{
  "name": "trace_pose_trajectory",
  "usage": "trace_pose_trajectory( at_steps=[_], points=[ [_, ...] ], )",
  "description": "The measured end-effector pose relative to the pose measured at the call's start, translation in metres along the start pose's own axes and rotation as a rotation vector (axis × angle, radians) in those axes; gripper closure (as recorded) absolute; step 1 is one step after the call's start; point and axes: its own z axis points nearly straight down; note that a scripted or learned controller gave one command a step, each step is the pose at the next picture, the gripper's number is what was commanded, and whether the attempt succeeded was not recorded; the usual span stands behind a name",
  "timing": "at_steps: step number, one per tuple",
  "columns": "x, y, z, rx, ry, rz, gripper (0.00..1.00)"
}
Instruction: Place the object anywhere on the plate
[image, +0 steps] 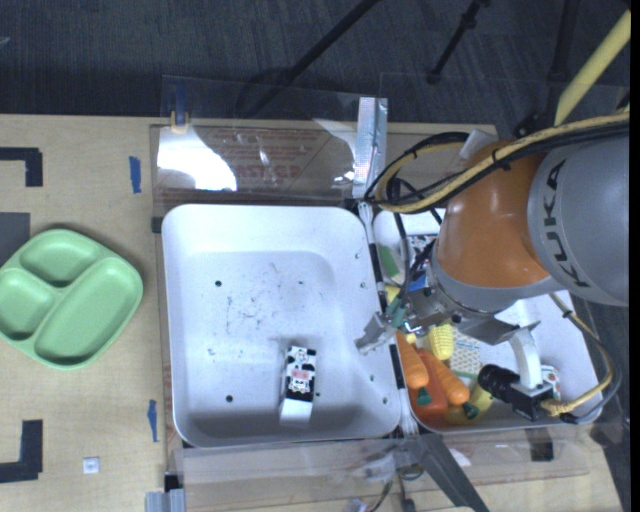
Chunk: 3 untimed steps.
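Gripper (385, 330) low over seam between bins, right of centre; finger state impossible to tell. Black-and-white toy (299, 380) lying in left bin (260, 250), lower middle. Green plate (65, 297) at far left on bench, well apart

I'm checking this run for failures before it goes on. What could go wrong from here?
The toys lie crowded in the right bin, so the pincer may grab two or none. The green plate sits far left, past the left bin, so a loose hold could drop the load on the way.
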Motion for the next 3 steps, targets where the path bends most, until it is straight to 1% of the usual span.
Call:
trace_pose_trajectory(
  at_steps=[1, 2, 3],
  points=[
    [0.031, 0.051, 0.028, 0.001, -0.001, 0.206, 0.0],
    [0.031, 0.052, 0.019, 0.0, -0.002, 0.204, 1.0],
    [0.076, 0.025, 0.047, 0.007, 0.0, 0.368, 1.0]
  ],
)
